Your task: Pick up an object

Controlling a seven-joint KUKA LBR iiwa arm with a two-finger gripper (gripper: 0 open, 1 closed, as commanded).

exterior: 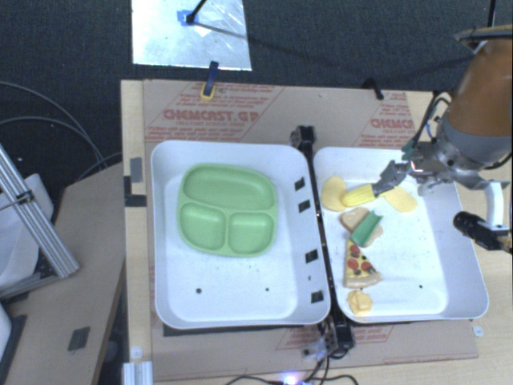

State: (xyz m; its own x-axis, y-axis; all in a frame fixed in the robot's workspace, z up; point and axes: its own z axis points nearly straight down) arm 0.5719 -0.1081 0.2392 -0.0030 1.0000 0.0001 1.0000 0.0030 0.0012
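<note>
The right bin (457,287) holds several toy foods. A yellow corn cob (358,193) lies near its upper left, beside a round yellow chip (331,191). A pale yellow chip (401,200) lies to the right of the cob. Lower down are a green piece (368,229) resting on a tan slice (353,218), a pizza slice (361,268) and a small yellow lump (359,301). My gripper (390,179) reaches in from the right, slanting down-left, and its tip meets the right end of the corn cob. The cob seems to rest on the bin floor.
The left bin (172,287) holds a green three-compartment plate (228,209). A black divider with clips (314,215) runs between the two bins. The arm's grey body with its orange band (481,95) hangs over the right bin's upper right corner.
</note>
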